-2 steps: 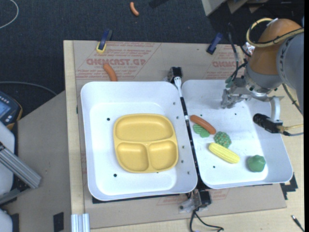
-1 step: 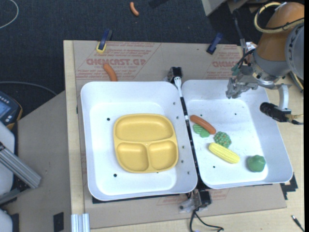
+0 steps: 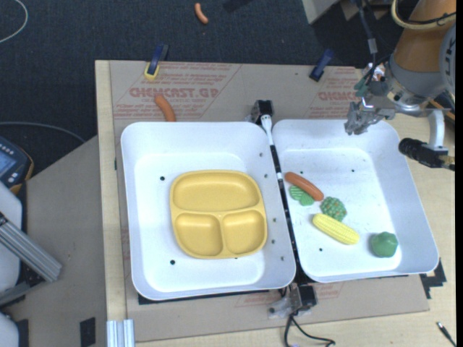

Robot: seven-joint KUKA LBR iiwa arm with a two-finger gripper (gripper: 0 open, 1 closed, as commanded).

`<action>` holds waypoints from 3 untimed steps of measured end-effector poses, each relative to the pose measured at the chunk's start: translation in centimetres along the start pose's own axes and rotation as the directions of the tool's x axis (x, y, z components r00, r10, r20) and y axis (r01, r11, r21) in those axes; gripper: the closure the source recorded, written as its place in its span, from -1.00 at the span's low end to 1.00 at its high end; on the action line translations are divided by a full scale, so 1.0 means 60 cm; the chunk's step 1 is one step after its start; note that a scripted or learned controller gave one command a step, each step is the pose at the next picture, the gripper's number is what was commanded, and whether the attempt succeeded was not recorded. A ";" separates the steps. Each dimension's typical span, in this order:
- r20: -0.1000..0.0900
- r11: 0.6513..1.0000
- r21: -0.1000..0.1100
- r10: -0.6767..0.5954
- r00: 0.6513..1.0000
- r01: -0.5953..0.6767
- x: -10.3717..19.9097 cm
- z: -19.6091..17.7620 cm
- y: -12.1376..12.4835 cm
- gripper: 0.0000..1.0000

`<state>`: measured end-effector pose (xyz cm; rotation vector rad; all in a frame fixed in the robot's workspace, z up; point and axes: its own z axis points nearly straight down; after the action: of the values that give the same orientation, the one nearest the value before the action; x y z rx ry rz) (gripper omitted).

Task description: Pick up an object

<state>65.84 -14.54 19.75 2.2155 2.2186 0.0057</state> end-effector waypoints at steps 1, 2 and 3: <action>0.000 1.000 0.000 0.000 1.000 0.000 0.000 -0.050 0.002 1.00; -0.003 1.000 0.008 -0.003 1.000 0.003 0.088 -0.067 -0.018 1.00; -0.005 1.000 0.010 -0.004 1.000 0.005 0.188 -0.060 -0.040 1.00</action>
<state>63.41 -3.28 23.33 2.2177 2.2308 0.0005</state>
